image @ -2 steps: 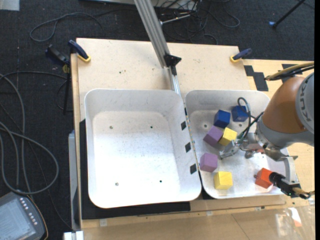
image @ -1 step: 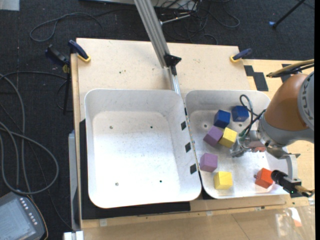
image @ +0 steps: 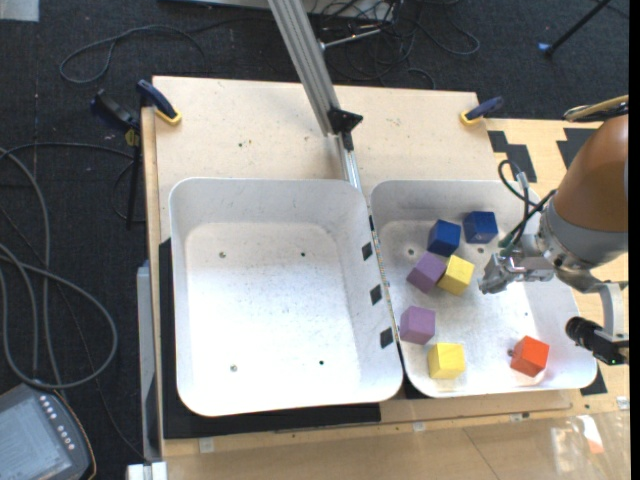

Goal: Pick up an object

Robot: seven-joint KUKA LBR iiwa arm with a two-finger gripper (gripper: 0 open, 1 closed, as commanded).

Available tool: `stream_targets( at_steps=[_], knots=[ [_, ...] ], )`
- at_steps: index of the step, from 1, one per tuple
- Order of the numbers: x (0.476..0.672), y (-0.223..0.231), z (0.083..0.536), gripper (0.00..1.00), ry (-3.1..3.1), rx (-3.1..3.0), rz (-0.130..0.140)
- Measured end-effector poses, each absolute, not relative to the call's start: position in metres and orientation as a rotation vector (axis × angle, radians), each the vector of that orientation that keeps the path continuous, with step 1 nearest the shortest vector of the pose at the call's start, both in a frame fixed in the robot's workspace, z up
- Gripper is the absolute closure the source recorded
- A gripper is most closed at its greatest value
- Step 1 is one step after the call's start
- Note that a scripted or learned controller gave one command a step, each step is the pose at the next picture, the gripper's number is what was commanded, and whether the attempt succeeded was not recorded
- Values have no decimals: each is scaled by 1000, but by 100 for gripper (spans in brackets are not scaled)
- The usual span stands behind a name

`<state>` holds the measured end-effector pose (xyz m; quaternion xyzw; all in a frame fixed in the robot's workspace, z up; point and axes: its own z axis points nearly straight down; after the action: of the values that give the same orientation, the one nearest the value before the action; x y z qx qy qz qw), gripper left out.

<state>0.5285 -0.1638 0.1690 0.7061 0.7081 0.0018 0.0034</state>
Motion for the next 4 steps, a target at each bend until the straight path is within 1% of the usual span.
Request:
stream_targets(
  at_steps=[1,2,3,4],
  knots=[
    [535,-167,213,100,2221,2214,4],
    [536,-167,248,100,2221,2213,4],
    [542,-116,255,100,2230,2211,5],
    [544,-66,261,100,2231,2211,4]
  ],
)
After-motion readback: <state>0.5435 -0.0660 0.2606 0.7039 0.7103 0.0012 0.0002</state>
